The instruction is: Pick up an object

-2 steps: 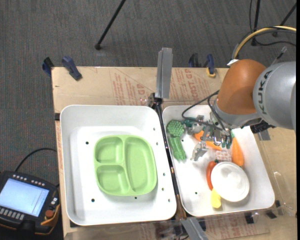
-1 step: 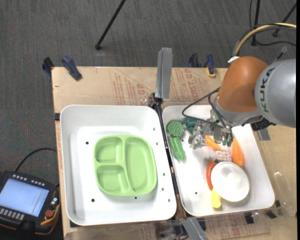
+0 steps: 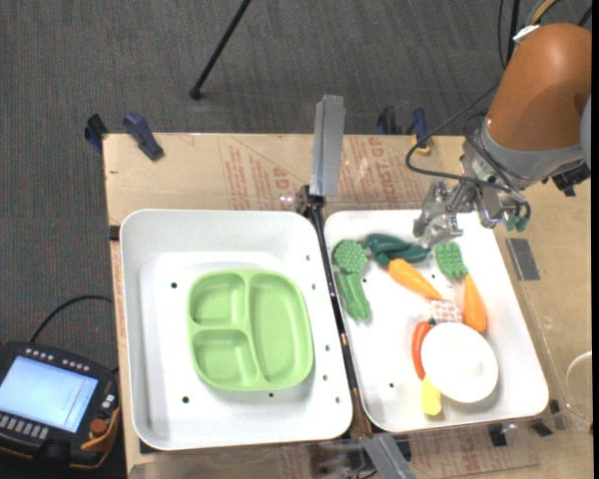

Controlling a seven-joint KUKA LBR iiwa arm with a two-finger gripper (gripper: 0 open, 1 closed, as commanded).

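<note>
Your end effector hovers over the right bin's far edge; you cannot tell its state, and nothing visibly sits in it. Just below lie a dark teal toy, a carrot and green vegetables.

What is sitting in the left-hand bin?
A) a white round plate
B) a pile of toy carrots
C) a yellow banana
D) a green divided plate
D: a green divided plate with three compartments lies in the left bin; the toy vegetables are in the right bin.
</note>
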